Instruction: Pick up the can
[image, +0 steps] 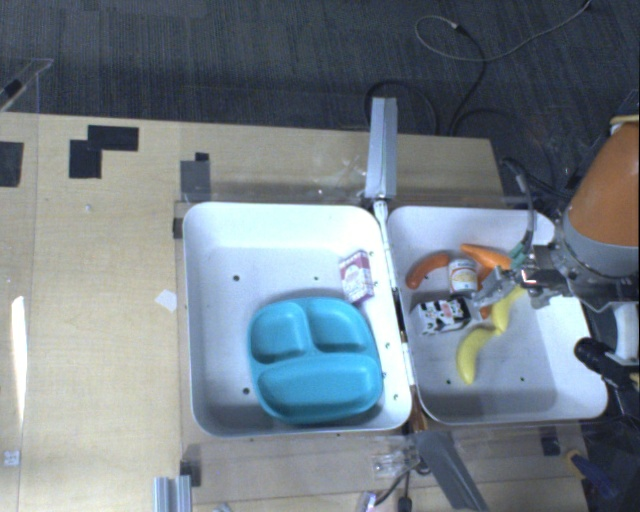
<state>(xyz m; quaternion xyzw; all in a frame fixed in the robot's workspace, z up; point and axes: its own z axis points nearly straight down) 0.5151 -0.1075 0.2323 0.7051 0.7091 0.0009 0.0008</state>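
The can (461, 274) is seen upright in the right bin (570, 395), between two orange pieces (430, 265), above a banana (478, 348). The gripper (497, 288) is placed just right of it; its state cannot be told.

A single fixed camera hangs above the bench (90, 300) and looks down on it at a slant, far enough off to take in both white bins whole. The left bin (215, 300) lies near the middle of the frame, the right bin (560, 385) toward the right side. Dark carpet floor (250, 50) runs along the far side at the top. The arm (610, 200) enters from the right edge, cut off by the frame.
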